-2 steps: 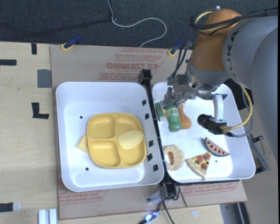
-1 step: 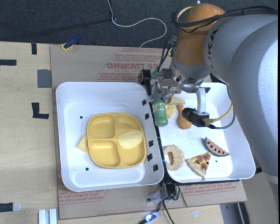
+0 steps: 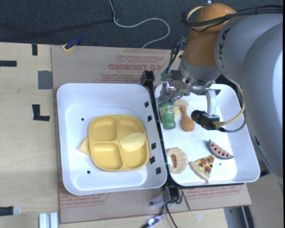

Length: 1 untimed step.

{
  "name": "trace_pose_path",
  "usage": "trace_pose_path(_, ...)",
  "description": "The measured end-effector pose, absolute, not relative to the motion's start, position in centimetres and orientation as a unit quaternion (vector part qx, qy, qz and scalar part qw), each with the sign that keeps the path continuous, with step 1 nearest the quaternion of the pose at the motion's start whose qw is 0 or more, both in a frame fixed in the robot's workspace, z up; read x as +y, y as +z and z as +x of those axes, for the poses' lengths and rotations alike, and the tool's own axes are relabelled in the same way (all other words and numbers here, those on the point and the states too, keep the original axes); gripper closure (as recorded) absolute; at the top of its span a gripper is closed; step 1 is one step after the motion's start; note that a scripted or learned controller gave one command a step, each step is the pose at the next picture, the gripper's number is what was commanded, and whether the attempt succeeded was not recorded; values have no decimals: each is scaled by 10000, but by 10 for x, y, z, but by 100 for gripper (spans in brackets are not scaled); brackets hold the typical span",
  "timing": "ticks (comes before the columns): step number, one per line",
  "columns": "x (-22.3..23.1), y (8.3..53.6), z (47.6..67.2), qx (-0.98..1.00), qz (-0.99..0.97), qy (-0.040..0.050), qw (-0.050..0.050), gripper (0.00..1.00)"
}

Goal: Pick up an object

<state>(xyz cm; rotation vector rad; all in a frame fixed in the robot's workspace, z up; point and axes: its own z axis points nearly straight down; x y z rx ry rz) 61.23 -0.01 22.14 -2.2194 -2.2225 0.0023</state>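
In the right bin [image 3: 238, 171], toward its far left corner, the gripper [image 3: 170, 95] is hanging directly over the far end of a green bottle-shaped toy [image 3: 168, 118]. The toy is lying along the bin's left wall, its length running near to far. The gripper is sitting right at the toy's far end and appears to be touching it. The wrist is blocking the view there, so I cannot tell whether the gripper is open or closed, or whether it is grasping anything.

Just right of the green bottle-shaped toy a tan drumstick [image 3: 186, 119] is lying, with a pale cream piece [image 3: 181, 103] resting at its far end, beside the gripper. Nearer in the same bin, a round pastry [image 3: 176, 159], a pizza slice [image 3: 203, 166] and a watermelon slice [image 3: 220, 149] are lying apart from one another.

The left bin [image 3: 69, 108] is holding a yellow divided plate [image 3: 109, 148] with a pale yellow piece [image 3: 133, 141] in one compartment.

Red print is showing on the cardboard [image 3: 85, 63] beyond the bins. One line is seemingly reading "CHEMCAST"; the rest is too small to read.
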Motion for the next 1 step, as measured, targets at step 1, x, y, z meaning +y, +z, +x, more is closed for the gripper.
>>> trace_pose_path(1,0,218,619,-7077,-7066,11,-1,100)
